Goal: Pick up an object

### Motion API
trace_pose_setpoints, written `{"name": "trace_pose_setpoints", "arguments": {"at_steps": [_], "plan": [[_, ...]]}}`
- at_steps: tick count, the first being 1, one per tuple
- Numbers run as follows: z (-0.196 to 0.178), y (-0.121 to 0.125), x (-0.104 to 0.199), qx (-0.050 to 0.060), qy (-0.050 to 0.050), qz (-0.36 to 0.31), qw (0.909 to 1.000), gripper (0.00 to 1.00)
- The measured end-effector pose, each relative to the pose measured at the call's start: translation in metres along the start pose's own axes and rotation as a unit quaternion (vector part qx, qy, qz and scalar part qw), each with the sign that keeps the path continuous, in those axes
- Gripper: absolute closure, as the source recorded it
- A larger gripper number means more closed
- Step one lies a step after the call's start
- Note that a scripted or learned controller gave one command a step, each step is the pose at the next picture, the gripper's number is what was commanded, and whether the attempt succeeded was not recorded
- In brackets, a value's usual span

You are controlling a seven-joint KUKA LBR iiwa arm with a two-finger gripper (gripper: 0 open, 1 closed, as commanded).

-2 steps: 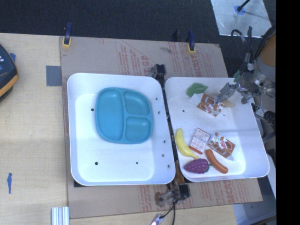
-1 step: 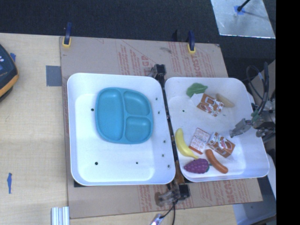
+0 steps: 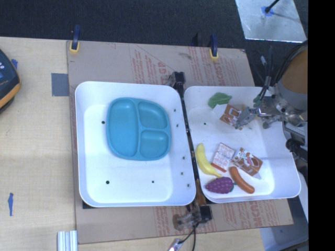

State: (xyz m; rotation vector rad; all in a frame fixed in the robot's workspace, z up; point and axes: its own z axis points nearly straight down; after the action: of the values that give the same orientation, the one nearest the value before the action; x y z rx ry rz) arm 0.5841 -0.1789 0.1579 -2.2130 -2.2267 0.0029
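grapes (image 3: 219,184), sausage (image 3: 243,180): right bin's (image 3: 282,192) near edge. gripper (image 3: 244,120): far edge, beside brown packet (image 3: 230,114); open or closed, cannot tell.

A light blue plastic divided plate (image 3: 138,128) sits in the left glossy white shallow bin (image 3: 89,187). Right of that plate lie a yellow toy banana (image 3: 203,161), purple toy grapes (image 3: 219,185), an orange-brown toy sausage (image 3: 242,180), a green toy leaf (image 3: 219,99) and red-and-white printed packets (image 3: 223,156).

One fixed overhead camera, slanted down, both bins (image 3: 84,140) framed
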Motion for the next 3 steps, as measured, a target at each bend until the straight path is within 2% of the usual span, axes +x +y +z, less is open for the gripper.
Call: {"name": "trace_pose_setpoints", "arguments": {"at_steps": [1, 2, 3], "plan": [[-0.087, -0.014, 0.033, -0.001, 0.000, 0.001, 1.0000, 0.00], [-0.012, -0.107, 0.009, 0.001, 0.000, 0.001, 1.0000, 0.00], [0.063, -0.046, 0.021, -0.002, -0.001, 0.000, 1.0000, 0.00]]}}
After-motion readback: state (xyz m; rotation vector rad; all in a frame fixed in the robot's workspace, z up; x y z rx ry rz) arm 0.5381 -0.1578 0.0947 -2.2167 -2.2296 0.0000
